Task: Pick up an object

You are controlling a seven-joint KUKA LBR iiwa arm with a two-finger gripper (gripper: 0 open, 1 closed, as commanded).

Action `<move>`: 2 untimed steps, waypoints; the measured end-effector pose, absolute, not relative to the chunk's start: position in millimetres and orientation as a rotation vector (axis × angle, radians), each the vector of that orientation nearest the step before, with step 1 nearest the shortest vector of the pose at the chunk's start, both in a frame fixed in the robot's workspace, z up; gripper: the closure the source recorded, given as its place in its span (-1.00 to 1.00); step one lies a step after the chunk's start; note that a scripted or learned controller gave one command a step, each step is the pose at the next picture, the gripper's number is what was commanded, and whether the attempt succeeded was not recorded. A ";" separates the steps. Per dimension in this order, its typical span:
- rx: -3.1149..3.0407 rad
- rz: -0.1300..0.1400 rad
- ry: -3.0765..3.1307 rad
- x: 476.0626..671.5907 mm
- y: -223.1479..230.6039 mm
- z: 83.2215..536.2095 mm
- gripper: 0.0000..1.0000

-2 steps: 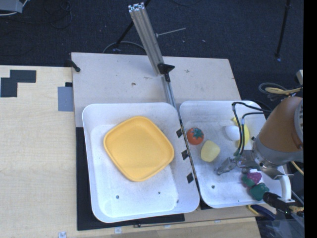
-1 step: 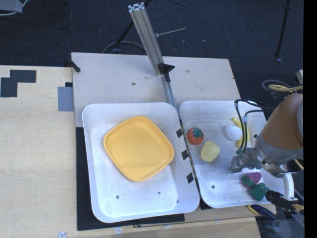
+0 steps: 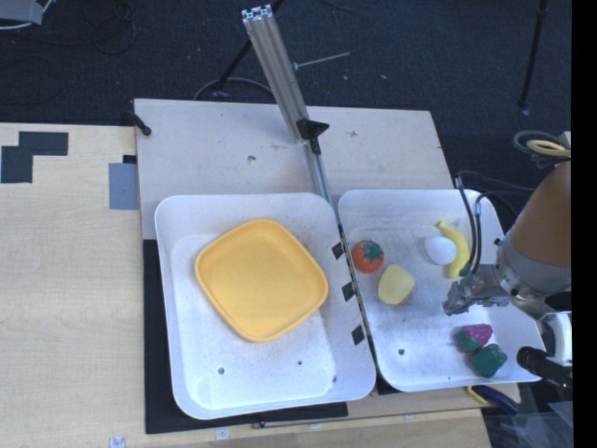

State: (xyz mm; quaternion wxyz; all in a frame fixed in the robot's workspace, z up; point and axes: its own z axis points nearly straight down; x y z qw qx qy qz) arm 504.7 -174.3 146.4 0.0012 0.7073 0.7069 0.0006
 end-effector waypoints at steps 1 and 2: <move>2.220 0.003 2.218 509.8 -183.9 196.4 1.00; 2.218 0.004 2.219 508.9 -179.6 257.3 1.00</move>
